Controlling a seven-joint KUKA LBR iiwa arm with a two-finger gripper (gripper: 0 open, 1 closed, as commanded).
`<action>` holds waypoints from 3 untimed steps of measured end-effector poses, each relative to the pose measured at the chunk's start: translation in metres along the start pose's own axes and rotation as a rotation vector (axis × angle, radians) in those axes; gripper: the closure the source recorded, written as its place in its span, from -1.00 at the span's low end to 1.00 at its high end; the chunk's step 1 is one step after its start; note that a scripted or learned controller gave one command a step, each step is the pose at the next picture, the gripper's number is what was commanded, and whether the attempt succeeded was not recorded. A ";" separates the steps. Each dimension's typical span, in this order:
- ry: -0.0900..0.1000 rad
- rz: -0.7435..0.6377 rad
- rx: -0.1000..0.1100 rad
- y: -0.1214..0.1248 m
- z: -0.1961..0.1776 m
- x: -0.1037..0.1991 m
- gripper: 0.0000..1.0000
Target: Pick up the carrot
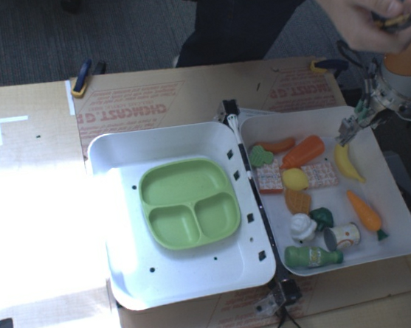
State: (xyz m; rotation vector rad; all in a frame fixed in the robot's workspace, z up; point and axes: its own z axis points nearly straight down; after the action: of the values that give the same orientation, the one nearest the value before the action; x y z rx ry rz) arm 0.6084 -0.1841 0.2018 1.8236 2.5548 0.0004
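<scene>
The carrot is a small orange cone with a green stub at its lower end. It lies near the right wall of the right bin, below the banana. My gripper hangs over the bin's far right corner, above and just beyond the banana and well clear of the carrot. Nothing shows between its tips.
The right bin also holds a large orange vegetable, a lemon, a pink wafer, a green bottle and several small toys. A green divided plate sits in the left bin. A blurred human hand reaches in at the top right.
</scene>
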 end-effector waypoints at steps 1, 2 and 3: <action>0.002 0.000 0.002 -0.001 0.001 0.000 -1.00; 0.001 -0.144 0.000 -0.061 0.101 -0.016 -1.00; 0.002 0.241 0.003 -0.055 0.110 0.015 -1.00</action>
State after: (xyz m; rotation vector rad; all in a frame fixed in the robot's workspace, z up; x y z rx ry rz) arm 0.5514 -0.1881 0.0919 2.1200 2.3196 -0.0007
